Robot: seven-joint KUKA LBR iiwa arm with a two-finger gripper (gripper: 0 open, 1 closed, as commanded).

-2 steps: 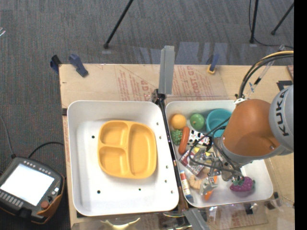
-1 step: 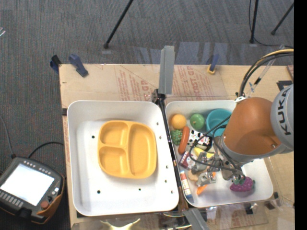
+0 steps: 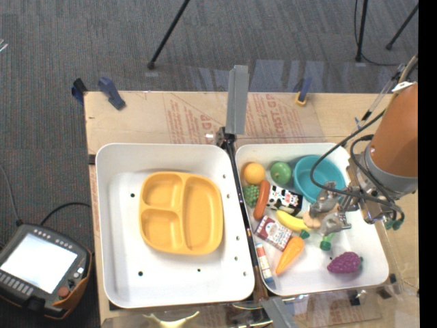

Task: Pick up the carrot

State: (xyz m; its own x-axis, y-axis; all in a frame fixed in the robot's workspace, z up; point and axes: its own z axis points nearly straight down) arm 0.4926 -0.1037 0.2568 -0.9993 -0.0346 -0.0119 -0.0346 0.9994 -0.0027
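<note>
The carrot (image 3: 291,253), orange, tapered, with a green top, lies slanted at the right bin's (image 3: 379,260) 7 o'clock edge. The jaws (image 3: 332,219) hover at its 2 o'clock; their state is unclear.

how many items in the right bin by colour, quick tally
Right bin, going by each item's main colour; anything hidden under the gripper isn't counted:
orange: 2, orange fruit, carrot
green: 1, green apple
yellow: 1, banana
purple: 1, grapes
teal: 1, bowl
red: 1, carton
total: 7
</note>
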